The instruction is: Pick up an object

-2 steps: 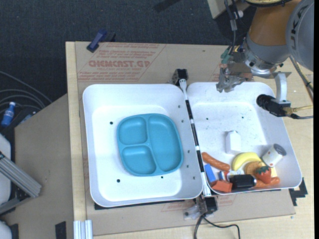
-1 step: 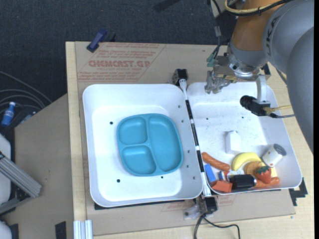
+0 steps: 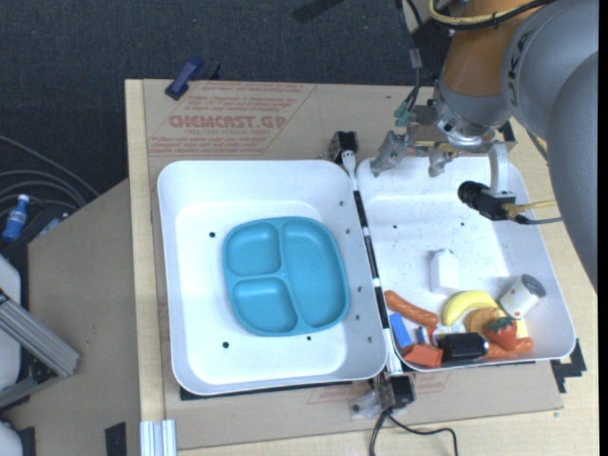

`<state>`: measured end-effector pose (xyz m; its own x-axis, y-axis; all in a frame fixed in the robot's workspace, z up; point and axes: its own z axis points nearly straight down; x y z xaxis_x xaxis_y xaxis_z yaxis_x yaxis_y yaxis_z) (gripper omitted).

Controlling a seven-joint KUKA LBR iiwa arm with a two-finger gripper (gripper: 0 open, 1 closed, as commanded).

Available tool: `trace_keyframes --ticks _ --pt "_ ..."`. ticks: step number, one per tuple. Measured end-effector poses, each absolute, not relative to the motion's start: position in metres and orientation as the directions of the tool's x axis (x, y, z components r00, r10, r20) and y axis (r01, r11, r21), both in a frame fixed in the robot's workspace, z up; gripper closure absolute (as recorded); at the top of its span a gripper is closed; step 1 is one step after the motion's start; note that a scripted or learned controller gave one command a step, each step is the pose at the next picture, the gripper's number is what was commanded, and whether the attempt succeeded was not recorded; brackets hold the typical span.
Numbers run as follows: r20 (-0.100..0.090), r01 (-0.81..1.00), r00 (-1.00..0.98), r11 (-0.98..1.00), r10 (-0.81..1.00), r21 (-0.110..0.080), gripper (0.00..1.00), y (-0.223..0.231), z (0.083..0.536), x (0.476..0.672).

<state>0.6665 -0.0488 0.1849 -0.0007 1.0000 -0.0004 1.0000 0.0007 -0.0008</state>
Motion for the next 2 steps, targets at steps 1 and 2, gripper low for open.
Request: trace_keyframes --ticks 1,2 --pt "0.000 1.000 0.001 -0.001 1.000 -0.003 0.00 -0.095 0.151 0.616" --pt "0.000 1.000 0.001 -0.001 1.000 -0.002 0.00 -0.102 0.084 0.559"
